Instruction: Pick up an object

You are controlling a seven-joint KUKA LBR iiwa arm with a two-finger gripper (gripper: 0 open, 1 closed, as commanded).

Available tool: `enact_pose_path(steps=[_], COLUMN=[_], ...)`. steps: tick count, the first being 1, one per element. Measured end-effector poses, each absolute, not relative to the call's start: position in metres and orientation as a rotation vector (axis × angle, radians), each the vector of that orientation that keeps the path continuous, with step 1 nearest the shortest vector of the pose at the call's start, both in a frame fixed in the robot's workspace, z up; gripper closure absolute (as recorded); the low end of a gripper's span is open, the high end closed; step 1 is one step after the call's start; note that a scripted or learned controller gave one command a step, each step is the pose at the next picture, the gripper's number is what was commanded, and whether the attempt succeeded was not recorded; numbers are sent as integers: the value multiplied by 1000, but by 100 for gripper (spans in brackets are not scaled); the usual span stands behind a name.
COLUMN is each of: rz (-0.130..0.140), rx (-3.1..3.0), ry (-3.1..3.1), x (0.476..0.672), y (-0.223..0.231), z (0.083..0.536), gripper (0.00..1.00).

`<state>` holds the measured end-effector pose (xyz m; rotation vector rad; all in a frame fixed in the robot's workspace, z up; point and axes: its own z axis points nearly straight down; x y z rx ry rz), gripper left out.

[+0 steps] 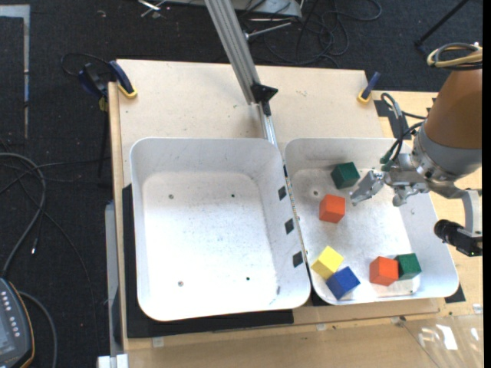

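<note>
The arm enters from the right of the frame, and its tool point(383, 188) hovers over the upper part of the right bin point(437, 251) with its two fingers spread wide and nothing between them. A dark green cube point(345, 175) lies just left of the tool, an orange cube point(332, 208) below that. Toward the lower right of the frame sit a yellow cube point(328, 261), a blue cube point(343, 281), a second orange cube point(383, 270) and a green cube point(409, 265). The left bin point(146, 159) rests beside it on the counter point(192, 102).
</note>
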<state>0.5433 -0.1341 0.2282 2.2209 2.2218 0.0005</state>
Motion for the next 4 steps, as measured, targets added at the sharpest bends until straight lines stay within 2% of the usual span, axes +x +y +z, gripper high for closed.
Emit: enact_pose_path(steps=[1, 2, 3, 4], rz=[-6, 3, -3, -1], rx=[2223, 2214, 2223, 2220], ry=[2230, 2224, 2222, 2222], x=[560, 617, 598, 599], y=[-108, -105, -107, -107], z=[126, 93, 95, 105], gripper=[0, 0, 0, 100])
